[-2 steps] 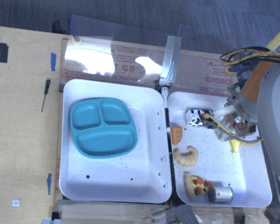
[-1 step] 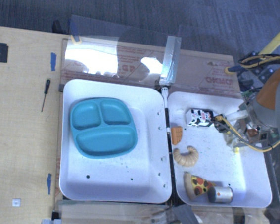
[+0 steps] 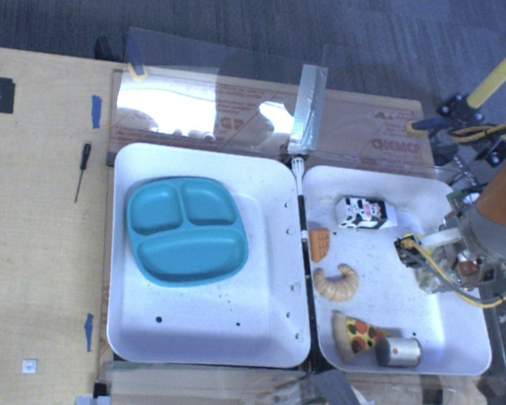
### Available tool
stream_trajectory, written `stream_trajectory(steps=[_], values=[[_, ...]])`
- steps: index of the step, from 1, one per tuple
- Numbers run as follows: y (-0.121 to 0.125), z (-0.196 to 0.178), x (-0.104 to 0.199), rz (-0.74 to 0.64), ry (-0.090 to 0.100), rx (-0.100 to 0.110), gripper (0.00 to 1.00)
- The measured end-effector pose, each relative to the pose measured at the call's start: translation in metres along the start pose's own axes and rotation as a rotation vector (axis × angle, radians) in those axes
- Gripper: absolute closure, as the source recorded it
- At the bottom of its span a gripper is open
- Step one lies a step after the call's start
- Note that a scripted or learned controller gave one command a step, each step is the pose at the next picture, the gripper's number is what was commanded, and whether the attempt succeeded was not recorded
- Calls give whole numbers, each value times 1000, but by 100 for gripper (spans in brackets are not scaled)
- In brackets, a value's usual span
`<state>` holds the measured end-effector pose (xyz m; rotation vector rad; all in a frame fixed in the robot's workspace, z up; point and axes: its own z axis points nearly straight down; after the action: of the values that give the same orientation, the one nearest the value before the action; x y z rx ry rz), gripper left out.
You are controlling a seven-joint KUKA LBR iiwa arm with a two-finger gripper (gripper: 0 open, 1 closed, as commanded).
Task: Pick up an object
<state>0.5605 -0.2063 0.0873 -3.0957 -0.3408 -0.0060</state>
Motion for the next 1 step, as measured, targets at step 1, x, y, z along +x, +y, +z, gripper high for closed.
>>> stream_trajectory(steps=[1], values=[[-77,3,77,-12,0,-25,100]])
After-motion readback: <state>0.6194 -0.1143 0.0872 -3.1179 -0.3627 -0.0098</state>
